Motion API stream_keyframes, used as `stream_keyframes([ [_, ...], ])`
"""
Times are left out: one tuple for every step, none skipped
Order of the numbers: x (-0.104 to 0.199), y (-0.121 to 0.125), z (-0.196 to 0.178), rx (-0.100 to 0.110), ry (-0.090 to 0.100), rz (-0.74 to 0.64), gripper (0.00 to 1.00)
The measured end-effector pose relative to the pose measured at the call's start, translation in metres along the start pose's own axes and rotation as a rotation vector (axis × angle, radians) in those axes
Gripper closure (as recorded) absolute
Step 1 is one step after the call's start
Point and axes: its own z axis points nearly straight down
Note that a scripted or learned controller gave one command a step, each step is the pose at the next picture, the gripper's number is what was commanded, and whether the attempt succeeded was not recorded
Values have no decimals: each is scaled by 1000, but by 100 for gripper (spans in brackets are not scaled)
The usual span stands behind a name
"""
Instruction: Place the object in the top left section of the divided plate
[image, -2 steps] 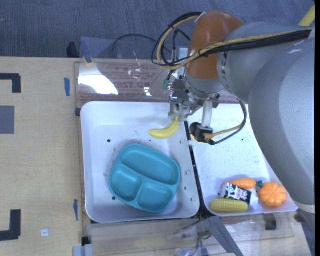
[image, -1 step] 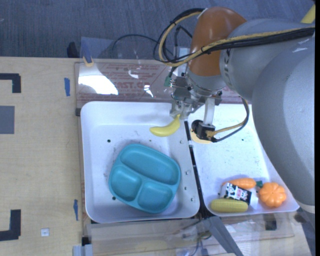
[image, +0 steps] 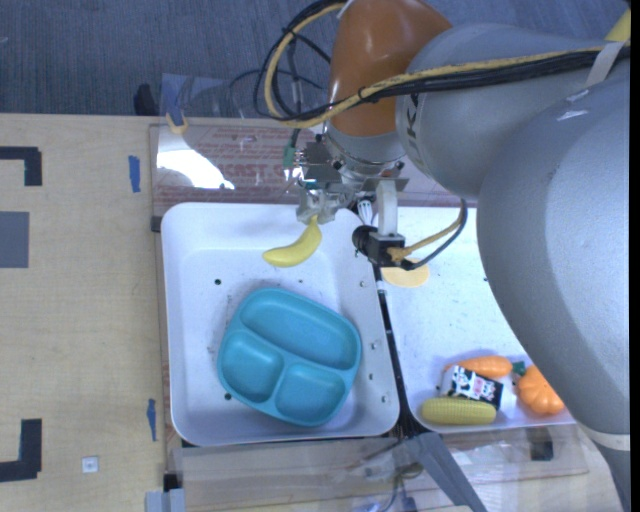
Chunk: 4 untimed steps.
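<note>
Overhead, claw (image: 318, 212) gripping banana (image: 295, 248)

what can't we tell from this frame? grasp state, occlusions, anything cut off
- Camera view: the gripper meets the top of the banana, but its body hides the contact; a hold cannot be confirmed.
- Pale yellow object in the right bin: partly behind the black fitting and cable; identity unclear.
- Right bin's far side: covered by the arm.
- Black-and-white item between the corn and the carrot: too small to identify.
</note>
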Motion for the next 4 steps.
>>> stream_keyframes([
  [-43, -19, -183, -14, 0, -145, 100],
  [-43, -35, -117, 11, -2, 111, 100],
  [-4, -54, -130, 8, -1, -139, 100],
  [-33, -69, -117, 8, -1, -87, 100],
])
